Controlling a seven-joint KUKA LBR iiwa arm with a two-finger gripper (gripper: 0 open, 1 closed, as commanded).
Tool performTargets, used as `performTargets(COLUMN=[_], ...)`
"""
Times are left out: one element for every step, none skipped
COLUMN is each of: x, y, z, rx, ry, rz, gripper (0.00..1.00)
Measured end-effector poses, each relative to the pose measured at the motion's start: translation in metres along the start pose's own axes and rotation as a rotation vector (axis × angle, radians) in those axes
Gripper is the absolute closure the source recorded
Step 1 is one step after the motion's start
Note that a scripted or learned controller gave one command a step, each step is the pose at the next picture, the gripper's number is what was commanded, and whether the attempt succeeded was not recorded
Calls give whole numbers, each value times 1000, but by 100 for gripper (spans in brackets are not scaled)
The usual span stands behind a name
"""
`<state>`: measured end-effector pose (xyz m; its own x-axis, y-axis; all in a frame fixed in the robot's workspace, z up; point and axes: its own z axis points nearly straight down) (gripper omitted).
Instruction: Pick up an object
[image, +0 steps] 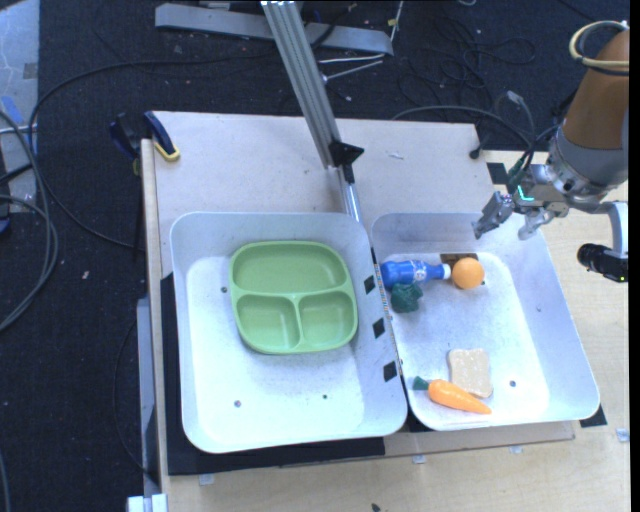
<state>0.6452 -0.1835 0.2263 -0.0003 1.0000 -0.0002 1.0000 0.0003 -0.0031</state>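
In the right bin (540, 300) lie a blue bottle (410, 271) with a white cap, an orange ball (467, 273) beside it, a small dark green object (405, 297), a tan slice of bread (470, 371) and an orange carrot (458, 397) near the front. My gripper (512, 221) hangs above the bin's far right corner, up and to the right of the orange ball, apart from every object. Its two fingers (490, 218) are spread, with nothing between them.
The left bin (200, 400) holds a green divided plate (294, 297). A slanted metal pole (312, 85) rises from the bench behind the two bins. Cables run across the dark floor around the bench.
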Motion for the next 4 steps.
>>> performTargets(x=[0, -8, -4, -2], y=[1, 5, -5, 1], z=[-2, 56, 112, 127], rx=[-4, 1, 2, -18], ry=[-1, 0, 1, 2], rz=[-1, 1, 1, 0], gripper=[0, 0, 0, 0])
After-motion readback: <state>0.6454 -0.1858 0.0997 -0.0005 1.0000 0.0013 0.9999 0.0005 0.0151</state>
